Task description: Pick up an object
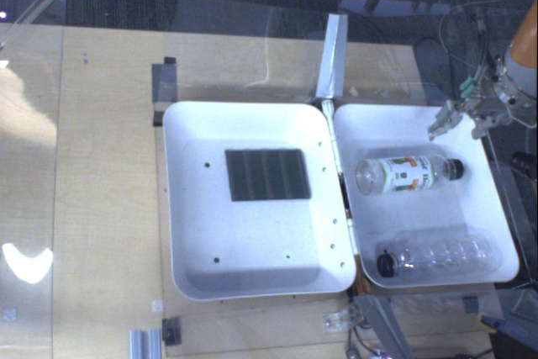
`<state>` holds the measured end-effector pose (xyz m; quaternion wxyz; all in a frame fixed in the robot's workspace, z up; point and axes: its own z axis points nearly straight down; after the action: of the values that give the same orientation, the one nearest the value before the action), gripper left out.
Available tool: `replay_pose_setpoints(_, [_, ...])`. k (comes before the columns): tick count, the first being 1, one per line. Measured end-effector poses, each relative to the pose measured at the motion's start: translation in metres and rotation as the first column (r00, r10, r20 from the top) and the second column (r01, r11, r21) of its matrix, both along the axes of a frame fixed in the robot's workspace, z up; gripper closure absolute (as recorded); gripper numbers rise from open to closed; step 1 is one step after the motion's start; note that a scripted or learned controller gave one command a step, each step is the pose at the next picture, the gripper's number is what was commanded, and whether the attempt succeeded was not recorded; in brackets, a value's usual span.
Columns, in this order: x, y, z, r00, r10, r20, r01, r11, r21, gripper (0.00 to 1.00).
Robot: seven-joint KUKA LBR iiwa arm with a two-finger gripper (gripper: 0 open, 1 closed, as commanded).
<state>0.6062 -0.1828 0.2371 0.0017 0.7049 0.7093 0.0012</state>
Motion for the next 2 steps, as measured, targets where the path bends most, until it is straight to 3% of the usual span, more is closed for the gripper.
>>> replay_pose_setpoints(1, [0.001,-0.022,-0.085,0.988,0.155,0.015,-0.155,0.988,-0.006,0.00])
replay_pose_setpoints(2, [0.003,-0.005,-0.149,0.955,0.295,0.006,-0.295,0.955,-0.003,0.00])
